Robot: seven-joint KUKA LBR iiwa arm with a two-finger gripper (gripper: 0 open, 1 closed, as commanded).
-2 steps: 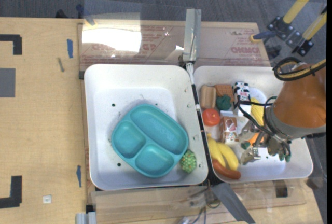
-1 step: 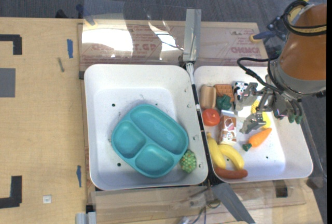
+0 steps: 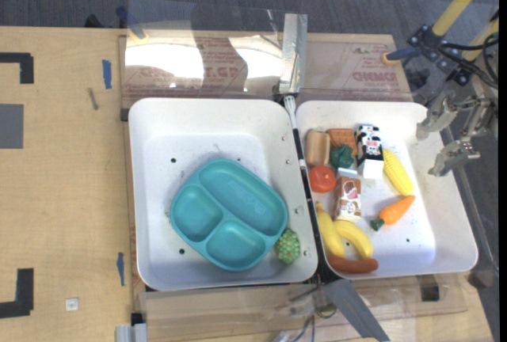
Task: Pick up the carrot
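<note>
Hovering off the right bin's (image 3: 451, 249) far right edge, near its upper right corner, the gripper (image 3: 455, 144) carried nothing visible; too tangled in metal and cable to judge any more of its state. Parked outside the rim, probably to leave the camera a clean look at the contents before any descent.

Lying nearest of all the toys, in the middle right of that bin's floor: the carrot (image 3: 395, 210), tilted, green stem end toward the lower left, orange tip toward the upper right. Bare white floor on its right and lower sides, likely the easier flank for a descent. Just beside its upper end, the corn cob (image 3: 398, 171); near its stem, the small juice carton (image 3: 348, 199) and the banana (image 3: 339, 234). Crowded along the bin's left edge, a tomato (image 3: 322, 177) and a bread piece (image 3: 318, 147), well clear of the target.

Across the shared divider, in the left bin (image 3: 150, 127), sat a teal divided plate (image 3: 230, 212), with a green broccoli piece (image 3: 288, 247) touching the plate's lower right corner; irrelevant to the grasp.
</note>
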